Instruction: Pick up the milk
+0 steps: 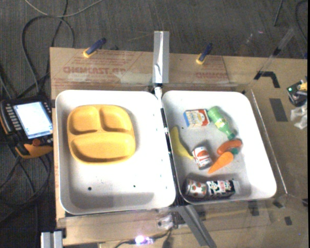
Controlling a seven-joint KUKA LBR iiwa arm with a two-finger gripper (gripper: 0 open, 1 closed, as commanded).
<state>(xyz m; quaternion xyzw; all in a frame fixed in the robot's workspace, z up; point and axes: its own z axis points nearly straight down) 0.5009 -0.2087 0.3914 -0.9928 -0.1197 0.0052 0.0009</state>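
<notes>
You have two shallow white plastic bins with rounded corners, side by side on a counter (281, 154) lined with brown printed cardboard (113, 71). The milk (196, 118) is a small boxy carton with blue, white and orange printing. It lies on its side in the right bin (261, 154), near that bin's far edge and left of centre.

Just beside the milk on its right is a green plastic bottle (220, 122), lying slanted with its cap end toward the bin's right wall. A slim yellow banana-shaped piece (179, 143) lies along the right bin's left wall. A short red-and-white can (201, 156) sits near the middle, and a tapered orange carrot (221, 161) lies beside it. A second orange-red piece with a green tip (230, 145) lies just above the carrot. A glossy dark pack with red and white printing (209, 187) lies flat against the near wall.

The left bin (67, 190) holds a smooth yellow divided plate (101, 133) with three compartments, toward its far left corner.

You cannot tell the pincer's state.
</notes>
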